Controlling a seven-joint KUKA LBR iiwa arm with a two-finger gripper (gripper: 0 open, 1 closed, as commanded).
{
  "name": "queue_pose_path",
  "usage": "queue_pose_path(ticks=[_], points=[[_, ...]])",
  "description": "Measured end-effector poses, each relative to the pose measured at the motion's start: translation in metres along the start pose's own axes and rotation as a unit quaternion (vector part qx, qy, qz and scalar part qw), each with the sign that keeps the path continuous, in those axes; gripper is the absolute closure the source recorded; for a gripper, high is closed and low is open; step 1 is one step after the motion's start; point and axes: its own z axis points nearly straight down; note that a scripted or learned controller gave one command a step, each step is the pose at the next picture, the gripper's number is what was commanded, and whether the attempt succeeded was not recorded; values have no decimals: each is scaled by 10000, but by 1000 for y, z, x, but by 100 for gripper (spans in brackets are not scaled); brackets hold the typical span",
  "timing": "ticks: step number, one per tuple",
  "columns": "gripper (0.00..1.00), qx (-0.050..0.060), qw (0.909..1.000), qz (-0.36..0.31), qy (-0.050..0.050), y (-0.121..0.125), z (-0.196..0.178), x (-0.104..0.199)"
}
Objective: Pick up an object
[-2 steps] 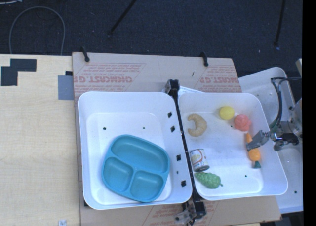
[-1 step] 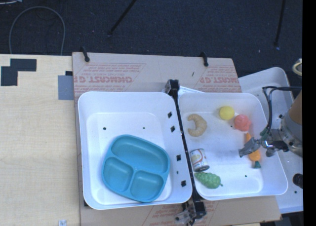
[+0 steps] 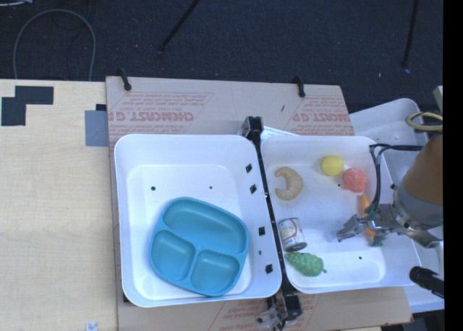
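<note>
reaching into the right bin (image 3: 318,279) at 3 o'clock, hand (image 3: 359,227) down, fingers splayed wide, nothing between them; orange piece (image 3: 372,234) just beside. approach step; next needs centring, then closing.

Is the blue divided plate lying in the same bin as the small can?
No. The blue plate lies in the left bin; the can is in the right bin.

Both bins (image 3: 137,178) appear smooth white plastic, slightly glossy. Divided plate (image 3: 199,245): smooth blue plastic, matt sheen. Can (image 3: 291,234): metal with paper label. Board (image 3: 217,109) beneath: matt brown cardboard. Desk (image 3: 51,207): pale wood-grain finish.
</note>
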Motion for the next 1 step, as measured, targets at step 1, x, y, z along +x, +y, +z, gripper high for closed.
queue_pose_path(ticks=[1], points=[[0,-34,10000,0,-3,1,32,1]])
